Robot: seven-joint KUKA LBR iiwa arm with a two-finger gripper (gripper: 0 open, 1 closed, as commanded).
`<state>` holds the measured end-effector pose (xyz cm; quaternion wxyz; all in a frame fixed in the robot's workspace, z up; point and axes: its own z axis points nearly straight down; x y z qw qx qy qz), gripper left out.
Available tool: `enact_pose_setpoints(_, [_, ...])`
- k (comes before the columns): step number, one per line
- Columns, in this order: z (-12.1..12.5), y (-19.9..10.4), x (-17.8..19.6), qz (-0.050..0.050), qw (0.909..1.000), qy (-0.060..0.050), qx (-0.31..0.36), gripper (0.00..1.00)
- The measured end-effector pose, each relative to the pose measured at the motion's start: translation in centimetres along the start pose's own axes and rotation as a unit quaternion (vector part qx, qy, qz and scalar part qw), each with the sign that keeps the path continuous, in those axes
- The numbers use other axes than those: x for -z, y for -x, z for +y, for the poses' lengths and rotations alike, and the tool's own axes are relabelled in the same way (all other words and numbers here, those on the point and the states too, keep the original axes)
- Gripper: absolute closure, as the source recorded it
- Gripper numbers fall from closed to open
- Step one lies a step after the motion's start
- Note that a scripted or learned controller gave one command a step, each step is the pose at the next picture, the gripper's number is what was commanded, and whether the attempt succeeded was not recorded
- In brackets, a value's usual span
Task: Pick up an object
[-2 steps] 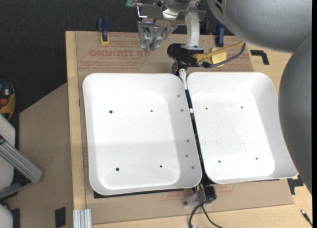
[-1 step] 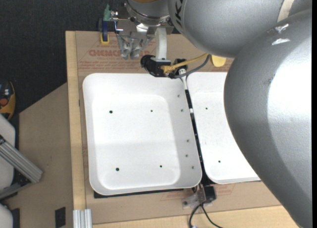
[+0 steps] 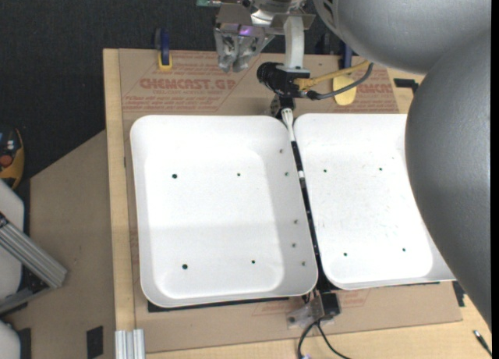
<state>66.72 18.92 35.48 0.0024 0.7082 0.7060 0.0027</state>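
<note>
My gripper [image 3: 234, 51] hangs at the top of the camera view, over the brown board [image 3: 187, 84] just behind the back rim of the left white bin [image 3: 144, 193]. The grey arm, with its orange band, fills the upper right and covers part of the right white bin [image 3: 351, 271]. Small dark dots mark the floor of each bin. Nothing shows between the gripper and the board. A pale yellow piece [image 3: 344, 88] lies on the board behind the right bin, beside a black fitting [image 3: 274, 76].
A black cable [image 3: 300, 186] runs along the seam between the bins to a connector [image 3: 323, 305] at the front. A blue and yellow clamp [image 3: 164, 49] holds the board's back left. Metal rails [image 3: 31, 252] stand off the bench's left side.
</note>
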Motion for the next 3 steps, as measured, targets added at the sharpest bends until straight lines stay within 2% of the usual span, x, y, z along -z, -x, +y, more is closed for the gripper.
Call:
enact_pose_setpoints(1, [-3.4, -3.8, -8.7, -0.001, 0.9999, -0.009, 0.004, 1.00])
enact_pose_setpoints(2, [-5.2, -3.5, -5.6, 0.000, 1.0000, -0.005, 0.002, 1.00])
enact_pose_setpoints(3, [-5.2, 4.8, -3.1, -0.001, 1.0000, -0.003, -0.003, 1.00])
